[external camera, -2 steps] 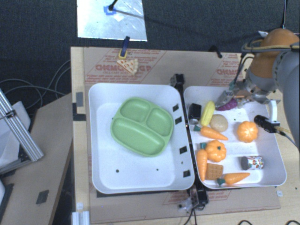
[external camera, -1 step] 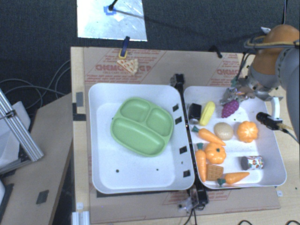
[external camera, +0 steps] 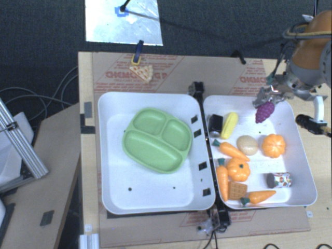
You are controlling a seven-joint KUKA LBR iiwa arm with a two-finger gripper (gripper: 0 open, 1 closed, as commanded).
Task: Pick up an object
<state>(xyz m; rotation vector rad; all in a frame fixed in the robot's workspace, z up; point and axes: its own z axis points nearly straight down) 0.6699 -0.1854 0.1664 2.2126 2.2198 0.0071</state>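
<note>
You are looking down at two shallow white bins side by side on the bench. The left bin holds one green divided plate with three compartments. The right bin holds the toy food: three carrots, one near the middle, one upright by the divider, and one at the near edge. There are two small orange pumpkins, one toward the right and one in the middle. You also have one yellow corn cob, one black block, one beige potato, one small can on its side, and one cracker.

The arm's gripper sits over the right bin's far corner, fingers clenched on the top of one purple grape bunch. The bunch hangs just below the gripper, its long axis nearly vertical, tip pointing down toward the bin floor and slightly left.
</note>
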